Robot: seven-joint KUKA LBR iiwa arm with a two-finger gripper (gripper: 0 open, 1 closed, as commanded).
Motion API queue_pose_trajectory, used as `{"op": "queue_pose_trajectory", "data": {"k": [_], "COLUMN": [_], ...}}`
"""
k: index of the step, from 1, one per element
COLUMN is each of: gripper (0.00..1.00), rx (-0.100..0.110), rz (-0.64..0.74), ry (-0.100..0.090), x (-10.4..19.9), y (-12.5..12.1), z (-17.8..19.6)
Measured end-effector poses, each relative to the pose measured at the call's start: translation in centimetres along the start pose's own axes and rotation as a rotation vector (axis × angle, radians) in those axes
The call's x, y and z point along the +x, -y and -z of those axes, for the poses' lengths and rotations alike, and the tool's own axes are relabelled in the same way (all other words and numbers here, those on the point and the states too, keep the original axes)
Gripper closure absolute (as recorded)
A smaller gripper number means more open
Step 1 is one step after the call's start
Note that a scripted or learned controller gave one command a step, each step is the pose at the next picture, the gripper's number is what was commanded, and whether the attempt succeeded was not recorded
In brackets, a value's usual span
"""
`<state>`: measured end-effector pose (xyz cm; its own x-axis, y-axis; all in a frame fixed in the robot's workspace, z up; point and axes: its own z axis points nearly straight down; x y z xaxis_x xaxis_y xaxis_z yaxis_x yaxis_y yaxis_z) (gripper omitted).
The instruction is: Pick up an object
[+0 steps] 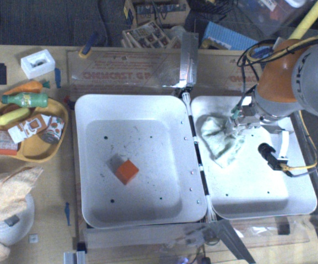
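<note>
Two white bins stand side by side on the desk (5, 54). In the left bin (148, 199) there is one orange block (128, 172), lying a little left of the middle of the floor; a small grey patch touches its upper left edge (a shadow or a part of the block, I cannot tell which). In the right bin (258, 194) a crumpled pale cloth (218, 139), white with some green, lies in the upper left part, close to the wall that the two bins share.

The arm (313, 81) comes in from the right, with its orange band (277, 84) above the upper edge of the right bin; the gripper (239, 121) points down at the right side of the cloth and seems to touch it or to be just above it. Whether the gripper is wide or narrow cannot be told from this view; the cloth and the wrist hide its tip, so I cannot say that it holds anything.

At the left of the desk, well apart from the bins, stands a yellow bowl (24, 157) with a green bottle (26, 99) and some packets in it; a small white box (38, 64) lies above the bowl.
</note>
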<state>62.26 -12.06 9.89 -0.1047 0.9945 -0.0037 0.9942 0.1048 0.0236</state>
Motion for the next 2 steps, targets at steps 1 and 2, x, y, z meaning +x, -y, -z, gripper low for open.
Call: {"op": "queue_pose_trajectory", "data": {"k": [1,2], "gripper": [1.0,1.0], "rx": [-0.005,0.022], "rz": [-0.005,0.021], "ry": [0.002,-0.003], "x": [-0.3,4.0], "y": [-0.1,-1.9], "z": [1.1,10.7]}}
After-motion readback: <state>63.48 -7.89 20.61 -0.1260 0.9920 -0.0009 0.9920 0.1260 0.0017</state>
